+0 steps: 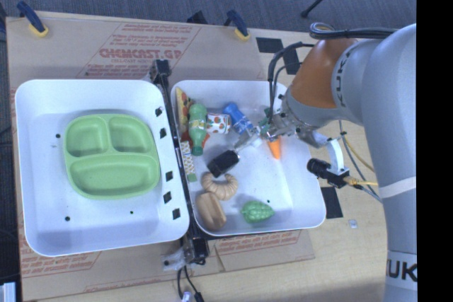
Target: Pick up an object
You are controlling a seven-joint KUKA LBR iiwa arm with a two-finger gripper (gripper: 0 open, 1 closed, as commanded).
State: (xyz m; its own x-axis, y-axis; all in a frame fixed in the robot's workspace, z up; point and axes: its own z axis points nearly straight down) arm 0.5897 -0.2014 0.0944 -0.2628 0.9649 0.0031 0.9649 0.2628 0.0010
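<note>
The right bin [301, 187] holds several small objects. My gripper [251, 136] reaches down into its upper middle from the grey arm with the orange band [311, 81]. It sits just beside a blue object [237, 117] and an orange carrot [274, 148]. A black block [223, 162] lies just below and left of the gripper. A green bottle [197, 127] with a red and white label lies near the bin's left wall. Lower down are a tan ring-shaped pastry [221, 185], a brown bread roll [210, 209] and a green leafy toy [256, 211].
The left bin [35, 173] carries a green divided plate [111, 154]. A colourful strip [185, 138] runs along the right bin's left wall. Black clips line the divider between the bins. Cables hang off the arm at the right bin's right edge.
</note>
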